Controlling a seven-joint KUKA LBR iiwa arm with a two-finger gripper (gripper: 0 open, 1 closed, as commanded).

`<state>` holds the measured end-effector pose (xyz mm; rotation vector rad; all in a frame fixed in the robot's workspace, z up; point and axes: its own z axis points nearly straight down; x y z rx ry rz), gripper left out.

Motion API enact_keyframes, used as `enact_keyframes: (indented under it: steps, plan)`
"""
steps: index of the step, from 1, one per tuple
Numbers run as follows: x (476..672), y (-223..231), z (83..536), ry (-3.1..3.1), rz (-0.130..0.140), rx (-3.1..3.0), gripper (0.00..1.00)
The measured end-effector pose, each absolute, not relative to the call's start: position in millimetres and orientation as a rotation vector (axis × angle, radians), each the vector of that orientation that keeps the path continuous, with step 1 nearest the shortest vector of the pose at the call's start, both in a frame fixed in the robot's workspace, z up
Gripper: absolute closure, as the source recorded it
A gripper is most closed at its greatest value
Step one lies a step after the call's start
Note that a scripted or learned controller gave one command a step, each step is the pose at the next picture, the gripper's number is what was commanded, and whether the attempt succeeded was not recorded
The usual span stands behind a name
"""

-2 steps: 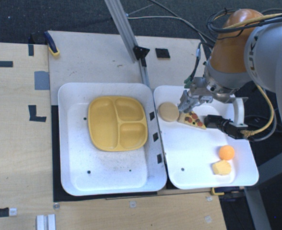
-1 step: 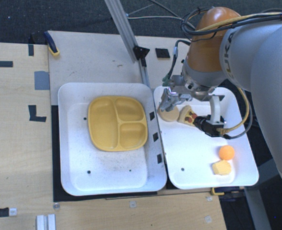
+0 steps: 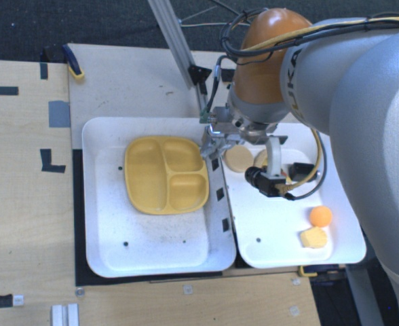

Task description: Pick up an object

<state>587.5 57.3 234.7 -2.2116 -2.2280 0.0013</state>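
The pale wooden worktop (image 3: 23, 182) carries two white bins side by side. A yellow divided tray (image 3: 165, 175) lies in the left bin (image 3: 104, 250). An orange ball (image 3: 320, 216) and a yellow block (image 3: 314, 238) sit near the right bin's (image 3: 281, 253) front right corner. The end effector (image 3: 216, 141) hangs over the dividing rims; how far open it is cannot be told.

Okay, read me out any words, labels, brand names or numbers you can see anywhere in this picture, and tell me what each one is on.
"UK": part of dark lettering on the grey arm casing, just beside the orange band; the rest is cut off by the curve of the casing.
Nothing else is readable: the yellow divided plate, the two white bins and the bench carry no legible text.
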Motion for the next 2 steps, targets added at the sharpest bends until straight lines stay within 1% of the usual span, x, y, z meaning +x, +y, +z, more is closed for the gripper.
enact_keyframes:
  steps: [1, 2]
  plan:
    - [594.4, 100.8, 225.8, -2.227, 0.002, -2.214, 1.00]
    - [594.4, 98.3, 226.4, -2.224, 0.003, -2.218, 0.00]
